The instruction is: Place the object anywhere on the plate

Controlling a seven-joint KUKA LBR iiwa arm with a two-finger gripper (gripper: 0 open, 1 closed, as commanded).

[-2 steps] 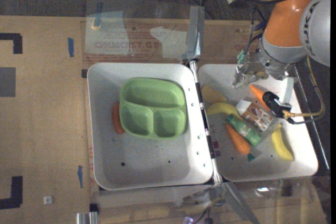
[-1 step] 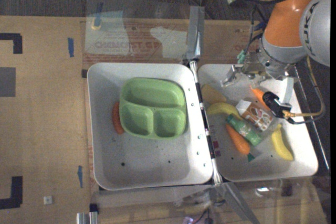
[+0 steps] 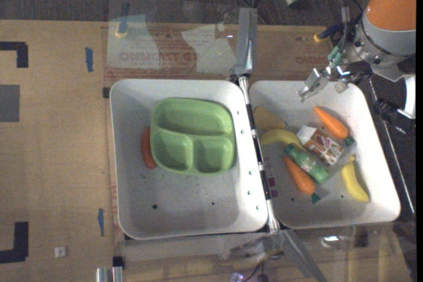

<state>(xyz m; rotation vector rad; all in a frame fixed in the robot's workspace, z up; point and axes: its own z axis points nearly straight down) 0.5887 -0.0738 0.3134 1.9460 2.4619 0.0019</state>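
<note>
A green three-compartment plate (image 3: 192,135) lies in the left bin (image 3: 132,208). An orange carrot (image 3: 147,148) rests against the plate's left side, on the bin floor. In the right bin (image 3: 380,208) lie two carrots (image 3: 330,121) (image 3: 299,175), two bananas (image 3: 280,137) (image 3: 354,183), a green bottle (image 3: 307,164) and a small carton (image 3: 322,144). My gripper (image 3: 324,80) hangs over the far edge of the right bin, above and apart from the items. It is open with nothing between its fingers.
A metal divider (image 3: 254,148) runs between the two bins. A pale flat item (image 3: 268,117) lies at the right bin's far left. Cardboard covers the bench to the left, and cables trail on the floor behind.
</note>
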